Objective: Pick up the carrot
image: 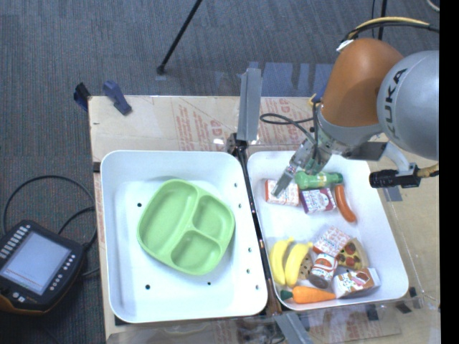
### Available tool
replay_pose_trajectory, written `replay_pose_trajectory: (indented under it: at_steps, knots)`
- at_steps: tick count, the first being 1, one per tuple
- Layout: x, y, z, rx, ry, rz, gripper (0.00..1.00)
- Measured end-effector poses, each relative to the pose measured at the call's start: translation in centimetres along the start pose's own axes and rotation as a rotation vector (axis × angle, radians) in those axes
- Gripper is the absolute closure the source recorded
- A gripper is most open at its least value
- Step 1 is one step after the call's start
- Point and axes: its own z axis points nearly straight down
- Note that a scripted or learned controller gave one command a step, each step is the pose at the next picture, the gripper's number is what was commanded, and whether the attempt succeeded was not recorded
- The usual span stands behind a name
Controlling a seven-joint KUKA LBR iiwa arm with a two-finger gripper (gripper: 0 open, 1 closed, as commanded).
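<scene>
The carrot (313,294) is lying on its side at the near edge of the right bin (384,217), orange body w/ green top pointing left, just beside the bananas (287,261) and tucked under a cluster of small food packets (337,262), which is prob. why any approach from the far side is looking awkward. The end effector (285,183) is hanging over the far part of that bin, angled down toward a white packet (283,193), well apart from the carrot; whether it is apart or together cannot be told from this slanted view, & nothing is visibly sitting in it. A green bottle-like item (319,180) and a sausage (346,203) are resting near the wrist. The left bin (118,192) is carrying a green divided plate (186,226), unrelated to the pick. Judging by this, the arm is needing to travel toward the near rim first; the carrot's free side near the bin wall is seeming the easiest entry, though the wall is leaving little room on the surface side.
</scene>
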Motion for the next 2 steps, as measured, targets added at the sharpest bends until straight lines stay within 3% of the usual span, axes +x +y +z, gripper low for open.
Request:
replay_pose_trajectory:
  at_steps: [1, 2]
  knots:
    - [2.1, 2.8, 0.0, -0.001, 0.001, -0.543, 0.00]
    - [1.4, -1.6, -0.9, -0.002, 0.000, -0.724, 0.00]
